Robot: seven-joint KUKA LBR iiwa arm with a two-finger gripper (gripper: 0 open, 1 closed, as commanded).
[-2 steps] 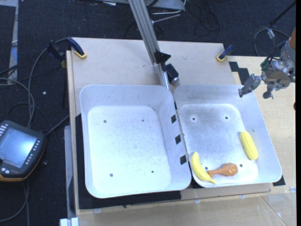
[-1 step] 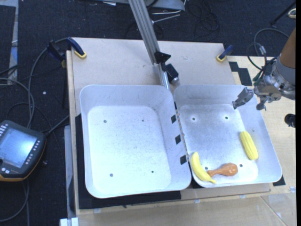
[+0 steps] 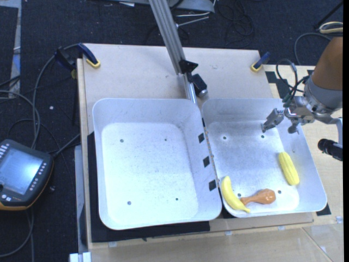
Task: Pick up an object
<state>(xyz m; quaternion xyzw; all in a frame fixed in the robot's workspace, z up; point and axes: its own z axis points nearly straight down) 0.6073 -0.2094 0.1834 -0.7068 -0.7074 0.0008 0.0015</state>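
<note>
Three objects lie in the right bin (image 3: 240, 146). A yellow corn cob (image 3: 288, 168) rests near its right wall. A yellow banana (image 3: 232, 194) lies at the front left corner, and an orange drumstick-shaped toy (image 3: 260, 197) lies beside it, touching its lower end. My gripper (image 3: 281, 126) hangs over the bin's back right part, above and behind the corn cob. It is open, with nothing between its two fingers.
The left bin (image 3: 109, 113) adjoins the right one along a shared rim with black clips (image 3: 206, 161). A slanted metal post (image 3: 172, 34) rises behind the bins. A pendant (image 3: 22, 173) and cables lie on the floor at left.
</note>
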